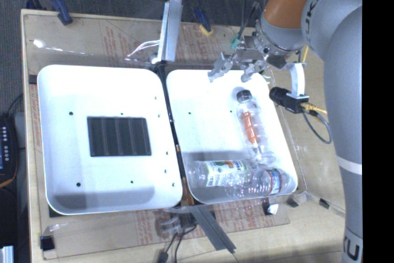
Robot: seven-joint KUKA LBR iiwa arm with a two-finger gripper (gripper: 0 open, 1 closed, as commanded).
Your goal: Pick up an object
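Note:
In the right bin (197,126) lie two clear plastic bottles. One with an orange label (252,126) runs along the bin's right side, its dark cap toward the back. A larger crumpled one with a green and white label (237,177) lies across the front. My gripper (234,71) hangs over the bin's back edge, open, its two grey fingers spread with nothing between them. It sits just behind and left of the orange-label bottle's cap.
The left bin (61,108) holds a flat dark ribbed rectangle (119,136). A grey upright post (170,31) stands behind the seam between the bins. Blue clamps (61,8) grip the board's back edge. Cables (311,111) trail at the right of the right bin.

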